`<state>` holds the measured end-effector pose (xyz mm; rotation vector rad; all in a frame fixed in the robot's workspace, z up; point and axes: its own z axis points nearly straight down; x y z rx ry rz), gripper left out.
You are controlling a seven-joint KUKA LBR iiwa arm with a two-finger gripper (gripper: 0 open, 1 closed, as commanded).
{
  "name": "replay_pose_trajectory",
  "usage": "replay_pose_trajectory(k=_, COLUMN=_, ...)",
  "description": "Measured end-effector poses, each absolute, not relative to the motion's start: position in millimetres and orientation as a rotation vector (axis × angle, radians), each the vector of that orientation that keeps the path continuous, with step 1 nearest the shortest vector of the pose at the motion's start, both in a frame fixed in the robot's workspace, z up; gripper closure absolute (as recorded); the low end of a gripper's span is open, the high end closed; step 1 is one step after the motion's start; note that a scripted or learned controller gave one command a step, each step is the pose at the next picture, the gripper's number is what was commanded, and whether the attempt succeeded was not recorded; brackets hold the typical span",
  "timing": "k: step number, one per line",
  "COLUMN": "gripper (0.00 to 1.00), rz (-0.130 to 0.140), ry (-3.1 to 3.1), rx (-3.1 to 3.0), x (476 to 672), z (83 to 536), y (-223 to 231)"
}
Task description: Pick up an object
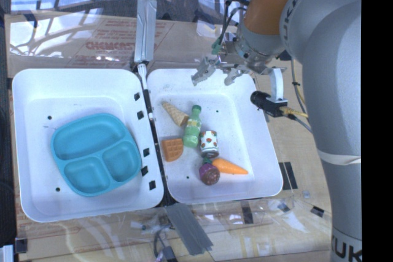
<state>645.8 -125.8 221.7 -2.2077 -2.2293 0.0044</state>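
My gripper (216,74) hangs over the back rim of the right bin (258,138), its two grey fingers spread apart with nothing between them. Below it in that bin lie a tan ice cream cone (174,113), a green bottle (193,127), a small jar with a red pattern (209,143), an orange waffle piece (172,149), a dark purple round fruit (209,174) and an orange carrot (231,167). The cone and bottle are the nearest to the gripper, a short way toward the front.
The left bin (31,132) holds a blue divided plate (95,152). A grey divider strip (144,34) stands behind the seam between the bins. The arm's grey body fills the right side, with a black cable fitting (268,102) over the right bin's edge.
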Motion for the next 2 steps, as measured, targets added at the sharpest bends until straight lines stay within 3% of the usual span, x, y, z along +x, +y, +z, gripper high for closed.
replay_pose_trajectory(k=1, gripper=0.0, rz=0.01, ry=-2.224, rx=-2.207, x=578.2, z=138.3, y=-91.9)
replay_pose_trajectory(k=2, gripper=0.0, rz=-0.008, ry=-2.233, rx=-2.216, x=534.8, z=103.2, y=-121.7)
